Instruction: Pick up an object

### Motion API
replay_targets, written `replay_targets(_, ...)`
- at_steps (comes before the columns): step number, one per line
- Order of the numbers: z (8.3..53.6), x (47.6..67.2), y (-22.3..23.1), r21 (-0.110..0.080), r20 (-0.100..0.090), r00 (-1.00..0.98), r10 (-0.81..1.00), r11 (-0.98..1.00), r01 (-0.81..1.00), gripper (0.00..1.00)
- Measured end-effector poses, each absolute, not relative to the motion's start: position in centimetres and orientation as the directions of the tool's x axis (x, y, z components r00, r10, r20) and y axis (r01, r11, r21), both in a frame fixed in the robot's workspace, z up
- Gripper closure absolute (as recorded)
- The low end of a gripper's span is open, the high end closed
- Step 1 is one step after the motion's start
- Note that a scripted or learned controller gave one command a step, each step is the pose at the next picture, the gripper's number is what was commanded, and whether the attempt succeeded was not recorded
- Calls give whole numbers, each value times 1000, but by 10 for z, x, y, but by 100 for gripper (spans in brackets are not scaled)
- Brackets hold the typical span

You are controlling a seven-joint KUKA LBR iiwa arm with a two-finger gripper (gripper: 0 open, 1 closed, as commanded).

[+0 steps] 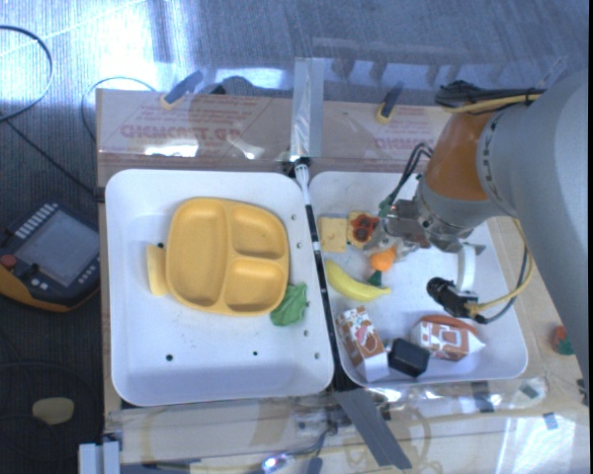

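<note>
Camera view: bench [178, 126] on grey carpet, two white bins [217, 383]. Gripper [395, 233] hangs over the right bin; jaw state unclear. Small orange object [381, 260], rounded, lies at its 7 o'clock, beside a banana [354, 282].

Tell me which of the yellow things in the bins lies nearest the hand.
The banana in the right bin, just below-left of the hand. The yellow cheese-like block sits farther left; the yellow divided plate lies in the left bin.

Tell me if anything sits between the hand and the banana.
Yes. A small orange object lies between the hand and the banana, just above the banana's right end in the right bin.
</note>
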State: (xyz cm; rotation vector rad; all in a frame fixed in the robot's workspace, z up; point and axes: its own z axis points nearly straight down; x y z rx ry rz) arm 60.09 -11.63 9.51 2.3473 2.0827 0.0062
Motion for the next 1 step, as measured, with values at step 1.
replay_targets(1, 180, 642, -56, -7, -5, 226, 974, -226, 974, 100)
